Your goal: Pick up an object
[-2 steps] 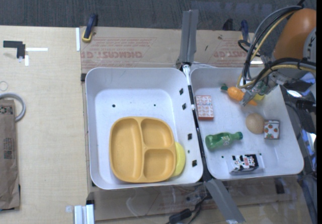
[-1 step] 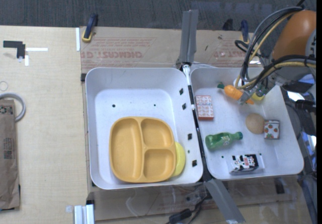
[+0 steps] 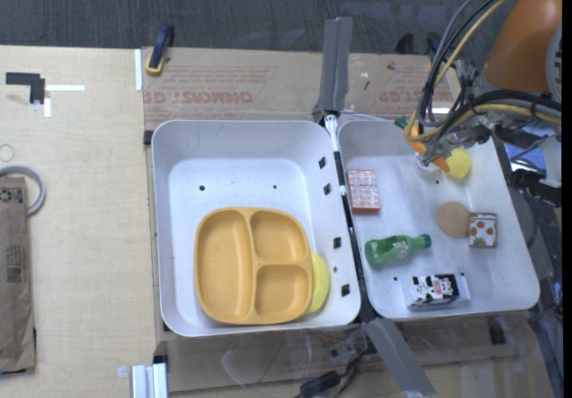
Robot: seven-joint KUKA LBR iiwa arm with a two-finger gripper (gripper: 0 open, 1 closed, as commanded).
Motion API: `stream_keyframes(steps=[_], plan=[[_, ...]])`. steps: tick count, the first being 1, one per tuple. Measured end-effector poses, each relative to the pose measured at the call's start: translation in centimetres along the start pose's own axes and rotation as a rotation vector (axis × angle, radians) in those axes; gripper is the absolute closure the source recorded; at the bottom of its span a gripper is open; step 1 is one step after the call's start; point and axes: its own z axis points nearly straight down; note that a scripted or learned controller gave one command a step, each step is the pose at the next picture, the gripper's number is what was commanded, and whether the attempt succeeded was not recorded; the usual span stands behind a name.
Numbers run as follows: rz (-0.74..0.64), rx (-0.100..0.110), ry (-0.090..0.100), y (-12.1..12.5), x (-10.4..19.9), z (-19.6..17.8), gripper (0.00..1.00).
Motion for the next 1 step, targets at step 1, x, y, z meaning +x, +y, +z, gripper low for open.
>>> stream_keyframes(steps=[1], plan=[[-0.004, 0.002, 0.001, 1.83, 11.42, -4.26, 1.0]])
